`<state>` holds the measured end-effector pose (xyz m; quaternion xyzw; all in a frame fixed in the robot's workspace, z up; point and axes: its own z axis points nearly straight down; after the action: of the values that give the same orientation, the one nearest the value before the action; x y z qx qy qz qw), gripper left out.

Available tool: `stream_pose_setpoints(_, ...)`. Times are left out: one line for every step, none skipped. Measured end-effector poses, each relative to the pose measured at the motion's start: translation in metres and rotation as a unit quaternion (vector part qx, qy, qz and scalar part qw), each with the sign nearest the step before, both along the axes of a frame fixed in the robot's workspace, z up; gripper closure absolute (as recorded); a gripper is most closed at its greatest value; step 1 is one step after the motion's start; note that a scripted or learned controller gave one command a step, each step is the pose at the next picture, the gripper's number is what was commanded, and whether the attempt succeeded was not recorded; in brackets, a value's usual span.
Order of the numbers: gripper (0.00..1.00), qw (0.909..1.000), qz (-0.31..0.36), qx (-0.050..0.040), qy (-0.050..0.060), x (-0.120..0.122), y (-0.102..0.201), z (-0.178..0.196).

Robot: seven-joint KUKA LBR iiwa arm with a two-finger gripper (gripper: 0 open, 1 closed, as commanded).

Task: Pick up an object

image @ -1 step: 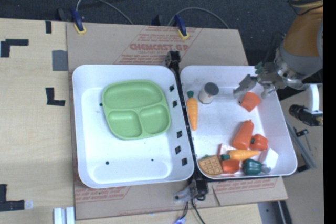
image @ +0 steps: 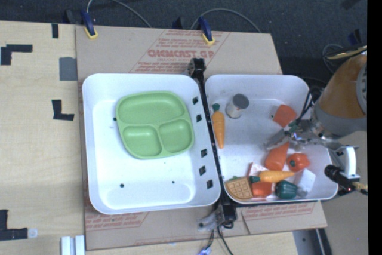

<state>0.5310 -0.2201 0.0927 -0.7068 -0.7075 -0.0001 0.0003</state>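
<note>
The right bin (image: 256,83) holds several toy foods. An orange carrot (image: 218,128) lies along its left wall, and a grey can (image: 237,104) stands near the back. An orange block (image: 285,114) sits toward the right. My gripper (image: 282,139) reaches in from the right, low over the bin, just above a rounded orange piece (image: 276,159) and beside a red tomato (image: 298,161). I see nothing lifted by it. At the front lie a yellow-orange carrot (image: 276,176), a waffle (image: 239,188), a red piece (image: 261,190) and a dark green piece (image: 286,189).
The left bin (image: 95,146) holds a green divided plate (image: 154,123). The arm's orange band (image: 343,89) hangs over the right bin's right wall. Both bins rest on cardboard (image: 173,51) held by clamps, with cables behind it.
</note>
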Motion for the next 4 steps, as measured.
stream_pose_setpoints(0.0,1.0,0.0,-0.001,-0.003,-0.025,0.069,-0.006)
stream_pose_setpoints(0.0,1.0,0.001,-0.0011,-0.003,0.006,0.11,-0.006)
stream_pose_setpoints(1.0,1.0,0.0,-0.0012,-0.002,0.006,0.11,0.004)
stream_pose_setpoints(1.0,1.0,0.0,-0.0008,0.0,0.02,0.106,0.076)
